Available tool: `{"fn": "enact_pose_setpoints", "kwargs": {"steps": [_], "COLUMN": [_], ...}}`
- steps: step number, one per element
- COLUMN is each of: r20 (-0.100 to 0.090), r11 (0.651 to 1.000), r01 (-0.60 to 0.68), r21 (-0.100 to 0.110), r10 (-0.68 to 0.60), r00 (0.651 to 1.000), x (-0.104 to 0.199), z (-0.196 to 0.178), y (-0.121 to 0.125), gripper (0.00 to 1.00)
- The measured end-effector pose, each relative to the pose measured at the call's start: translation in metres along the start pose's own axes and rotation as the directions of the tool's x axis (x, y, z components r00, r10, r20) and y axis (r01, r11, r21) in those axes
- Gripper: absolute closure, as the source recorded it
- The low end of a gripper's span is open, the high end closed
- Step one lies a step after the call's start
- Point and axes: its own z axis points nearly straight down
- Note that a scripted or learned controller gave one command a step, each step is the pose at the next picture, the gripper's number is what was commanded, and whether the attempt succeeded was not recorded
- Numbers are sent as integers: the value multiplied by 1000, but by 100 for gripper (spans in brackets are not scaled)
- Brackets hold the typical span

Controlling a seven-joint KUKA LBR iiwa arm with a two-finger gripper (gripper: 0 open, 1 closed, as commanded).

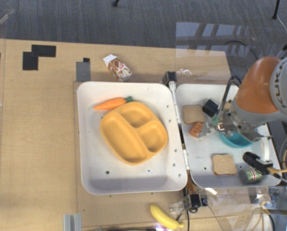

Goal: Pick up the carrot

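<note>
In the camera view, the carrot (110, 103) lies in the left bin (88, 143), near its far edge, with its green end pointing right. It touches the far rim of a yellow divided plate (132, 131) that stands in the middle of this bin.

The arm (258, 93) reaches in from the right over the right bin (201, 170), well apart from the carrot. The gripper (211, 124) hangs low above this bin, just beside an orange block (196, 129) and a slice of toast (193, 113); whether it is spread or pressed together I cannot tell. A teal bowl (234, 139) is partly under the arm. A second toast slice (224, 164) lies nearer. On the tabletop (32, 153), a banana (164, 218) lies near the front edge.
</note>
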Motion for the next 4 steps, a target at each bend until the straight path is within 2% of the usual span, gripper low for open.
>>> {"fn": "enact_pose_setpoints", "kwargs": {"steps": [1,2,3,4], "r20": [-5,-6,-9,-10], "r11": [987,987,904,815], "r01": [-158,-155,-425,-580], "r21": [-18,-33,-47,-7], "r10": [158,155,425,580], "r00": [987,988,905,815], "x": [-19,-18,-1,74], "z": [27,13,28,-60], "y": [34,40,2,12], "gripper": [0,100,100,100]}}
